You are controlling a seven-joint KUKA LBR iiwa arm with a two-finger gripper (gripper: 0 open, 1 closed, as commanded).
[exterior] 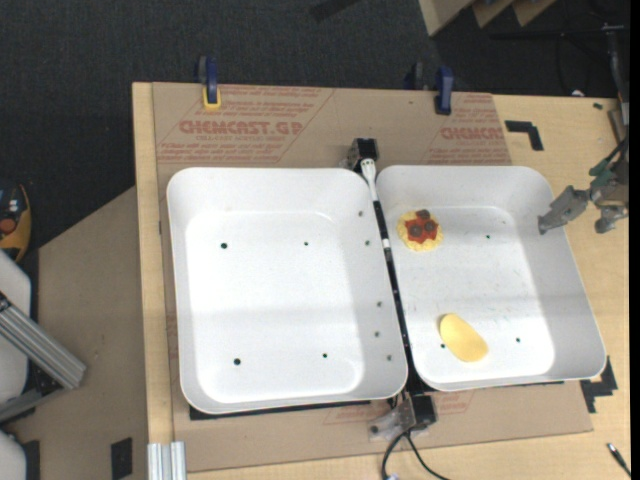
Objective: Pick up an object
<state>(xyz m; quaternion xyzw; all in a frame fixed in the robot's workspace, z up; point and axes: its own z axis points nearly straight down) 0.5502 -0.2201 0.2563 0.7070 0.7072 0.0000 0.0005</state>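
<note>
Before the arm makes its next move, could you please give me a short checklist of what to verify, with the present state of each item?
1. Targets present in the right white bin: ok. A smooth yellow oval object lies near the front, and a round yellow toy with red and dark bits on top lies near the back.
2. The two objects are well apart from each other: ok.
3. Claw positioned over a target: not ok. It sits at the bin's right rim.
4. Claw carries nothing: ok.
5. Claw finger opening: cannot tell.
</note>
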